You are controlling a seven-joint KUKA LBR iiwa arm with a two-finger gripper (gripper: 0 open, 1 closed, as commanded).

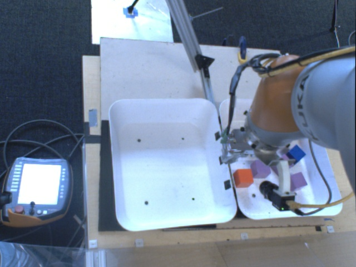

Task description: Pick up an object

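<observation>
My gripper [271, 161] hangs low over the right bin [251, 209], mostly hidden under the grey and orange wrist. An orange cube [243, 178] lies just to its left on the bin floor. A purple piece [260, 168] sits right beside the gripper, partly covered by it. A second purple block [299, 180] lies to the right, and a blue cube [297, 152] sits behind that. I see nothing that is clearly held.
The left bin [119, 121] stands beside the right one, their walls touching in the middle. A slanted metal pole [186, 29] reaches down to the bins' far edge. A teach pendant [36, 191] lies on the floor at left.
</observation>
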